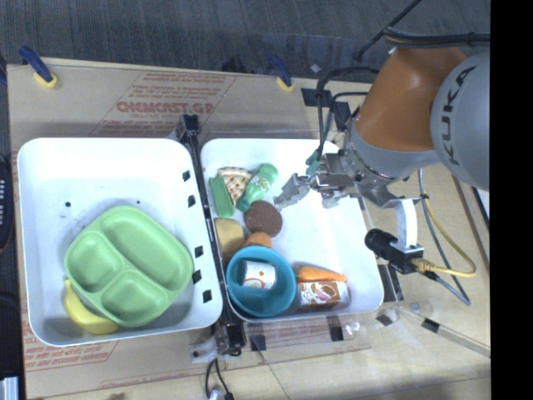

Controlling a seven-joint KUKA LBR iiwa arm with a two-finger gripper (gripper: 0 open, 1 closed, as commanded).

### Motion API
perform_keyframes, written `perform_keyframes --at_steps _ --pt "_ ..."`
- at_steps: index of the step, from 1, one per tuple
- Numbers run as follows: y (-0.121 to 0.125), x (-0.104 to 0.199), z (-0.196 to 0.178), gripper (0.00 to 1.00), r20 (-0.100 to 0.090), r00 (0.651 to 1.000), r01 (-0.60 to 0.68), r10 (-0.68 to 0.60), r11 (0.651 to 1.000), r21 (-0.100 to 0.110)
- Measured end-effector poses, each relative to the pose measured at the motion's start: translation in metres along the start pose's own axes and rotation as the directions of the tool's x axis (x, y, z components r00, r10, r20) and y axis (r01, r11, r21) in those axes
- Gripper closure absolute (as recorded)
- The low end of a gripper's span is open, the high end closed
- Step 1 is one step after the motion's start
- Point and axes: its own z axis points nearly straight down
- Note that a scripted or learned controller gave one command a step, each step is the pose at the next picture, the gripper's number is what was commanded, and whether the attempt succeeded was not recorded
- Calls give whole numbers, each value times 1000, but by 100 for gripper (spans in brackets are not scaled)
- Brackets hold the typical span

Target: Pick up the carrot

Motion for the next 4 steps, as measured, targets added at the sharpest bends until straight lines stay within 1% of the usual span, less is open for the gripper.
perform_keyframes --at_steps 1,2,3,4 --pt "42 0 148 0 -4 984 178 -178 984 12" --pt "33 -30 188 0 -1 1000 -22 22 1000 6" --pt "33 -31 177 100 1 1000 -12 12 1000 9" --pt "33 -31 178 0 1 1000 -11 11 1000 11"
